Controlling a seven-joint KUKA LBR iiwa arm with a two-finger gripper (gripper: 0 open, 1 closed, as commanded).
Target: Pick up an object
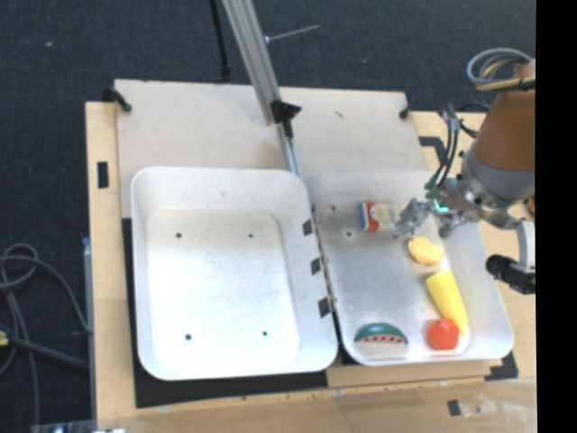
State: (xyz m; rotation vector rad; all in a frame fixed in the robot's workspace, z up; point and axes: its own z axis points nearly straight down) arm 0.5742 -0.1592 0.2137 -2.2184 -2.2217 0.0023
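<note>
You see a small carton, white with red and blue ends, lying on its side in the right bin, just left of the gripper. I cannot tell the gripper's state. Beyond the carton lie a yellow lump, banana, tomato and watermelon slice.

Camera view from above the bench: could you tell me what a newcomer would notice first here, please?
The right bin draws the eye, with its bright toys: a yellow corn cob and red tomato near the front right corner, and a watermelon slice at the front edge. The gripper hovers at the back beside a small can. The left bin looks plain white.
</note>
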